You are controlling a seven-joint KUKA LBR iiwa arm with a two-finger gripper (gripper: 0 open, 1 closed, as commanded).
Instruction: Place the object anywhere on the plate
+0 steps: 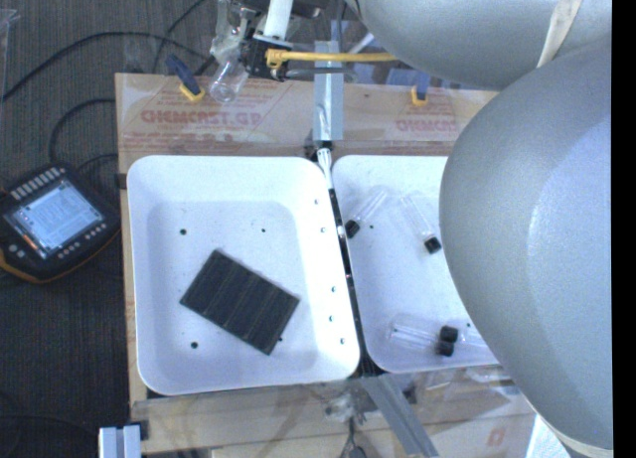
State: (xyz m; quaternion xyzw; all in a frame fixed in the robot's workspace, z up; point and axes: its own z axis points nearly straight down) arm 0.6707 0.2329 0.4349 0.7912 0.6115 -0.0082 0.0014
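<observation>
While the dark plate (239, 302) in the left bin (149, 247) waits bare, the hand (231, 67) hangs far beyond it, holding a clear tube (228, 79). More tubes (422, 337) lie right of the plate. Carrying and dropping remain.

You are looking down at two white bins side by side. In the left bin (159, 247) lies the plate (239, 302), a flat dark grey rectangle with faint ribs across it. It rests on the bin floor, turned at a slant, toward the near right part of that bin.

Above the far edge of the bench, a clear plastic tube (227, 76) hangs tilted at the gripper (231, 44), its rounded end pointing down and left. It is well apart from the plate and outside both bins. You cannot tell from here whether the tube is truly gripped.
</observation>
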